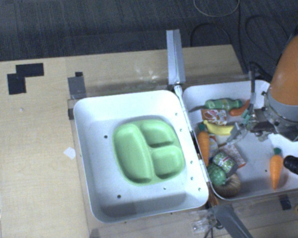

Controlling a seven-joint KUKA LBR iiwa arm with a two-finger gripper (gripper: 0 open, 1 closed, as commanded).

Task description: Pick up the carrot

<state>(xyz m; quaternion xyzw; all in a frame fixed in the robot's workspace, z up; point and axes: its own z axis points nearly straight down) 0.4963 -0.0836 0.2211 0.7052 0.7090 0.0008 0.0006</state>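
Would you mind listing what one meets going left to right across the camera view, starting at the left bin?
Green divided plate → carrot by the divider → broccoli → gripper → second carrot.

Two bins were set side by side. A tray lay in the left bin. In the right bin, one carrot lay against the left wall, another near the right.

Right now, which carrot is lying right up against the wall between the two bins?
The carrot at the right bin's left edge, beside the broccoli. The other carrot lies near the bin's right side.
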